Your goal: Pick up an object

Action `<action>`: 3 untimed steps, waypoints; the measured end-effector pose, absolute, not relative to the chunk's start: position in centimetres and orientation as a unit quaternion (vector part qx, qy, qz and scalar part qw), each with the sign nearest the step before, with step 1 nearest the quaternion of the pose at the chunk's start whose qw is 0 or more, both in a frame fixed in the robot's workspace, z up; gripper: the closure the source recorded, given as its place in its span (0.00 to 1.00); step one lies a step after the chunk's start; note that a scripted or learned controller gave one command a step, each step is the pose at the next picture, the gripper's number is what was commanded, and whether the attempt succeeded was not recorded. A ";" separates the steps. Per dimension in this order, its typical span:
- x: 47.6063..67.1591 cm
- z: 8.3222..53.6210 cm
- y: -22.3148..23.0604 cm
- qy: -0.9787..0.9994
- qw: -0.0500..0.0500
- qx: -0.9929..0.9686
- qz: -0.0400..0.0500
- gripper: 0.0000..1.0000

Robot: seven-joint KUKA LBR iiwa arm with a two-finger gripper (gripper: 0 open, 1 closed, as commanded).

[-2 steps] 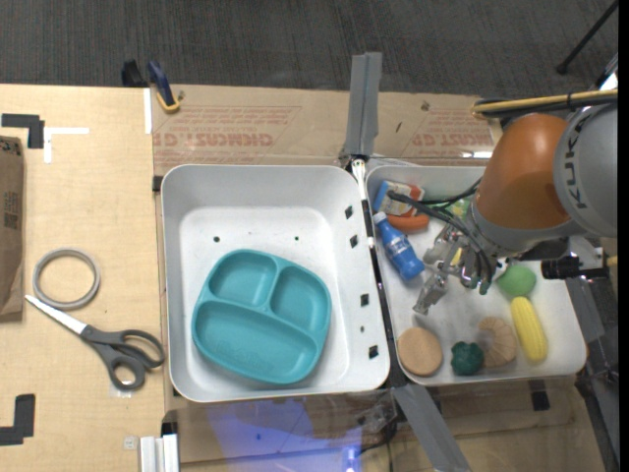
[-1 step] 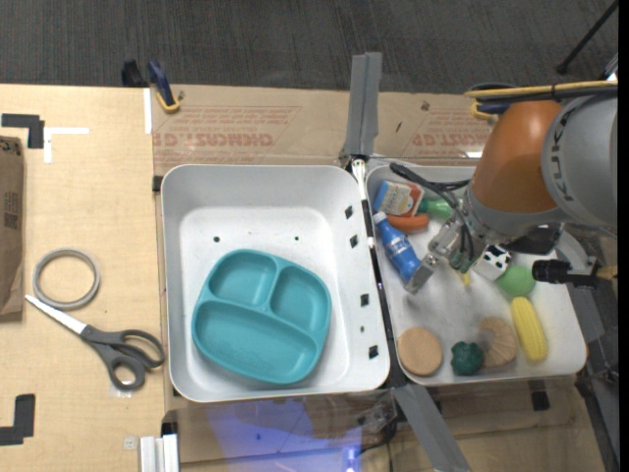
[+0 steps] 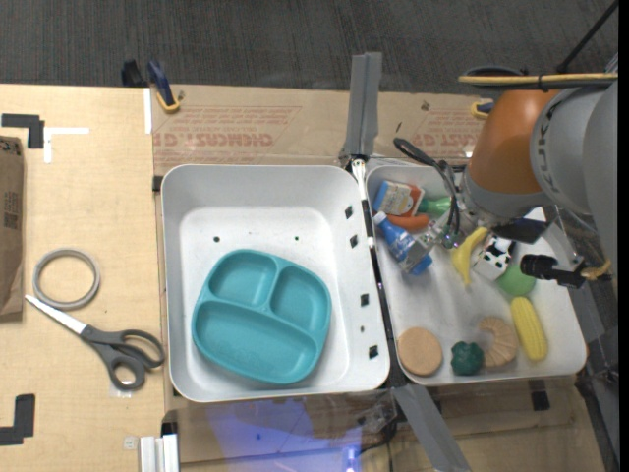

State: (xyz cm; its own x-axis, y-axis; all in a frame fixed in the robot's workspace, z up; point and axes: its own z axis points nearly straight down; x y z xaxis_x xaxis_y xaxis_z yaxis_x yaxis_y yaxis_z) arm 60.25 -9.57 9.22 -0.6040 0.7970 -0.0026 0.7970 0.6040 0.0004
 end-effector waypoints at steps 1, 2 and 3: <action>60.5 9.2 -10.1 0.884 0.001 0.467 0.000 0.00; 59.8 9.2 -10.1 0.867 0.000 0.498 0.000 0.00; 59.9 10.1 -10.1 0.868 0.001 0.496 -0.001 1.00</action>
